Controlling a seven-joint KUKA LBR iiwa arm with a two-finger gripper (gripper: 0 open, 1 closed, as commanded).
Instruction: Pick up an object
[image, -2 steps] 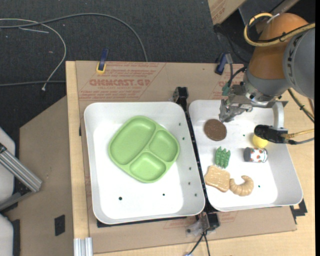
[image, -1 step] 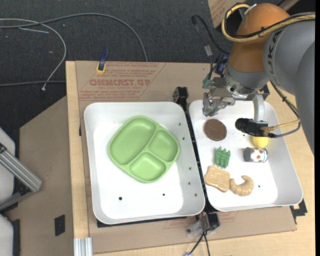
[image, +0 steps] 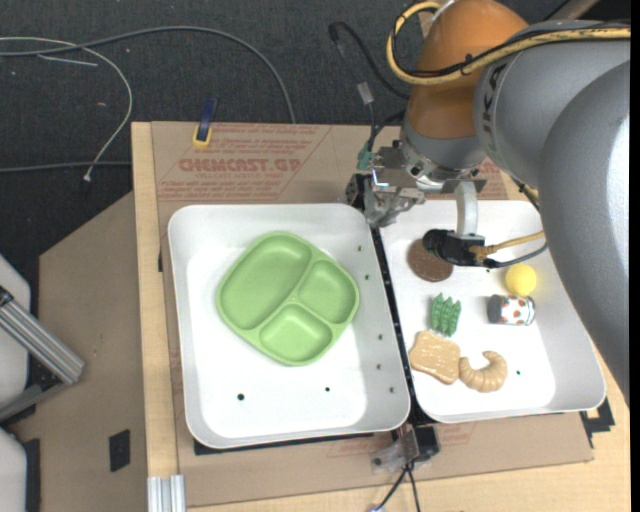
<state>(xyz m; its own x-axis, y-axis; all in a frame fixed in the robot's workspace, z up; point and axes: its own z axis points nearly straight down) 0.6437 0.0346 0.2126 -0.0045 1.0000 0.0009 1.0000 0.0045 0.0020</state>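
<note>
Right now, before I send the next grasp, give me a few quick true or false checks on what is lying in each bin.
1. The green three-compartment plastic plate lies in the left white bin. True.
2. The yellow ball sits in the left bin. False: it is in the right white bin.
3. The tan croissant toy lies beside the tan toast-shaped piece. True.
4. The round brown disc rests on the green plate. False: it lies in the right bin, near its far end.
5. The small green ridged toy lies between the disc and the toast piece. True.
</note>
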